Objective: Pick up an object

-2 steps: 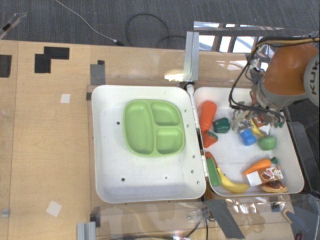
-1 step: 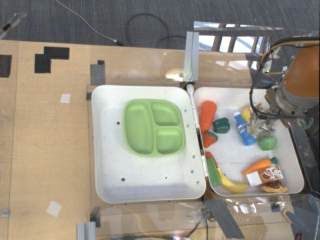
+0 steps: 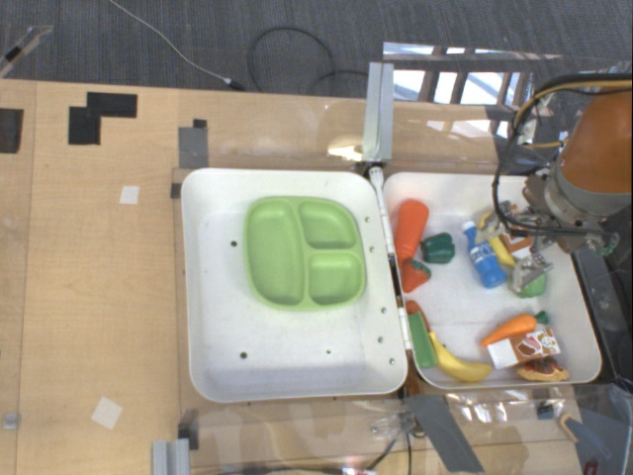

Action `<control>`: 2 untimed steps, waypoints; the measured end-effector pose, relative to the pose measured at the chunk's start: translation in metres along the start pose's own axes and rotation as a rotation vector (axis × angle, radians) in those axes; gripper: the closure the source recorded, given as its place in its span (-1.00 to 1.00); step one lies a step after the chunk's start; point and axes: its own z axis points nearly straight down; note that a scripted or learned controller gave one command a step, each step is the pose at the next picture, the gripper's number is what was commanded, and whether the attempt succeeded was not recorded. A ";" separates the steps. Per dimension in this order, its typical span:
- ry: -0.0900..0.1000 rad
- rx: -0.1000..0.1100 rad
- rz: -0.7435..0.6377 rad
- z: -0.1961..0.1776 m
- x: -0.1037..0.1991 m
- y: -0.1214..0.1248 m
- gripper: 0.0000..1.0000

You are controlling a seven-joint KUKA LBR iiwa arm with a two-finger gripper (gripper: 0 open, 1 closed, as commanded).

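- Your light wooden bench (image 3: 89,295) sits in front of a dark grey carpet floor (image 3: 297,8), and it carries two shallow white bins side by side.
- Your metal pincer (image 3: 535,265) hangs low over the right white bin (image 3: 465,305), near that bin's right side. You cannot tell how far open it is, and you cannot tell if it has hold of anything.
- Look just under the pincer: a small green round thing (image 3: 534,285) lies there, touching it or very close.
- Just left of the pincer you see a blue plastic bottle (image 3: 485,263) and a small yellow toy (image 3: 502,250) beside it.
- Above the pincer is your grey arm with its big orange band (image 3: 598,156).
- Further left lie a dark green toy pepper (image 3: 439,248) and a tall orange-red toy carrot (image 3: 408,228), close to the wall between the bins.
- Near the front of that bin you find a small orange carrot with a green top (image 3: 512,329), a little printed food box (image 3: 539,344), a yellow toy banana (image 3: 457,364) and a long green toy vegetable (image 3: 421,339).
- Over in the left white bin (image 3: 227,364) rests a light green plastic plate with three sections (image 3: 302,252), well apart from the pincer.
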 end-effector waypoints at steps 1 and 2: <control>-0.004 0.003 -0.008 0.050 0.013 0.041 -1.00; -0.004 0.001 -0.037 0.051 -0.028 0.049 -1.00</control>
